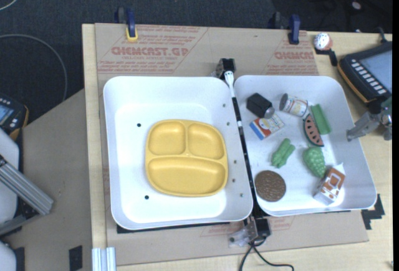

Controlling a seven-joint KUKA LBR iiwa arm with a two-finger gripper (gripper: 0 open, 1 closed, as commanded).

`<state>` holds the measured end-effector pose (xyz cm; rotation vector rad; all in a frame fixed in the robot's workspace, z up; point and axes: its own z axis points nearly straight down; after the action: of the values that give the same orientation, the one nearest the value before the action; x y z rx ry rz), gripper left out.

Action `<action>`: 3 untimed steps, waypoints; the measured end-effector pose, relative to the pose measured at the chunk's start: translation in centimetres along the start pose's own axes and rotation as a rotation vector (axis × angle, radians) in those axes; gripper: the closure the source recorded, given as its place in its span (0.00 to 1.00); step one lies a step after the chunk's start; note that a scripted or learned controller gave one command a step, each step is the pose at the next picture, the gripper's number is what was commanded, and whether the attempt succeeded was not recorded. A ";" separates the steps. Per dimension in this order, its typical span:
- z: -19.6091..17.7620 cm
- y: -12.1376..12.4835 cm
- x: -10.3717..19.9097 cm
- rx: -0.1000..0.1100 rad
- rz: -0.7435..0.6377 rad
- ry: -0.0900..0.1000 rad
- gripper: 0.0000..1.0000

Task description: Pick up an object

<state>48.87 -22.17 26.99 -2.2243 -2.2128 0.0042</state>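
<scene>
Nothing is lifted yet: the gripper (372, 124) sits at the right bin's (349, 139) edge, its grip state unreadable, toy watermelon slice (310, 129) nearest.

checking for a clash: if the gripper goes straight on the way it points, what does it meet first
The gripper points left over the right bin's rim; the watermelon slice looks first in line, though height is unclear.
</scene>
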 end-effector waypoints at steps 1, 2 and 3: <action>-18.9 -0.9 9.0 -0.027 -0.014 -0.004 0.00; -19.0 -1.0 8.6 -0.011 -0.007 -0.004 1.00; -20.1 -0.9 8.6 -0.015 -0.008 -0.006 1.00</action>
<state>48.13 -13.55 47.10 -2.2257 -2.2322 -0.0053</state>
